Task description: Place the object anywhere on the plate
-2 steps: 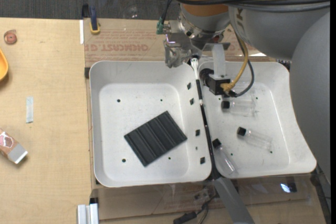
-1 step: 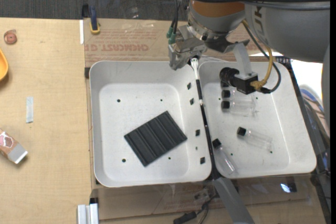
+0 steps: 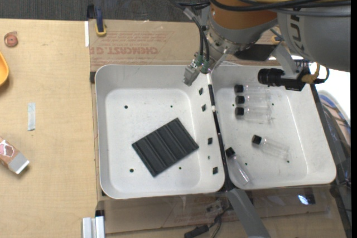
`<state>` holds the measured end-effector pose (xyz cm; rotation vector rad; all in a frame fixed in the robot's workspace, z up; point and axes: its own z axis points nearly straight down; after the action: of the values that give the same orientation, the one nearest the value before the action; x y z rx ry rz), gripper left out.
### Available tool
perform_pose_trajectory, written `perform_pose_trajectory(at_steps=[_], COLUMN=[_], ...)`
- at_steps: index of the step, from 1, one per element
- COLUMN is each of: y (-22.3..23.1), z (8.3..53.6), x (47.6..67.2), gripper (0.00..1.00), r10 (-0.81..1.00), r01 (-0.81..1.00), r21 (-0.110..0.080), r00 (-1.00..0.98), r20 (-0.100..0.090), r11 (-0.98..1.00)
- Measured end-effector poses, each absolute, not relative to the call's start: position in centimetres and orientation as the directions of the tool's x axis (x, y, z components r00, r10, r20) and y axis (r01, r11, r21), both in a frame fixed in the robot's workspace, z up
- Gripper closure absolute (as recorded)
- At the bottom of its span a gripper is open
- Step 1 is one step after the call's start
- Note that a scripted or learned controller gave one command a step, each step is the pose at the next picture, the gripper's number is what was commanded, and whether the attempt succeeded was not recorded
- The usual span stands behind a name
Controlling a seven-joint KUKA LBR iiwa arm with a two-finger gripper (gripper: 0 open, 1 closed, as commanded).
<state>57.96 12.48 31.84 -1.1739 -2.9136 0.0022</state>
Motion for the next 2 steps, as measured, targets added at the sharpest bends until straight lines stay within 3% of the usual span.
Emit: perform_pose_trajectory(at_steps=[1,2], y=[9.7,6.6], z=[31.1,28.1], x=[53.7,53.8], gripper=[1.00,1.00], r10=[0.361,0.083], r01=[0.361,0.083], r21=[0.000,0.001], r00=[-0.932,-0.997], r20=[0.000,-0.001], r11=[0.932,0.997])
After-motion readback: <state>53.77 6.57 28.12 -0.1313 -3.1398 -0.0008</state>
